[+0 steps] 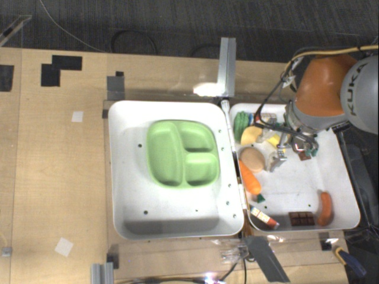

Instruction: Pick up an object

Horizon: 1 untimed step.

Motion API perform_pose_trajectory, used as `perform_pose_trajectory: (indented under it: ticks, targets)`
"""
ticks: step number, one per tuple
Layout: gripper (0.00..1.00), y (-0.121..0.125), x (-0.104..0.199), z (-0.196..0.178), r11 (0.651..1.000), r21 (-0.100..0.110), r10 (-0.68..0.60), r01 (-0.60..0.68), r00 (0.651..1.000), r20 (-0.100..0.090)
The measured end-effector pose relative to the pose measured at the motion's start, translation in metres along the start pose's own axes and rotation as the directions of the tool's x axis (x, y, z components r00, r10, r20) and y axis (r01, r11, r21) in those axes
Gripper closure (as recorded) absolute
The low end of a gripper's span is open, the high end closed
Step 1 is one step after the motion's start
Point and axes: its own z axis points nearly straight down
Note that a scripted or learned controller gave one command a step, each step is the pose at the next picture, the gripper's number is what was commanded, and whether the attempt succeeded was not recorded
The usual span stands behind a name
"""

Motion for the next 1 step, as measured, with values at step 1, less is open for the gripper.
perform_pose_trajectory:
  ticks: [1]
  targets:
    - [0.0, 0.0334, -0.0121, 0.0013, 0.978, 0.0, 0.209, -0.209, 0.978, 0.012]
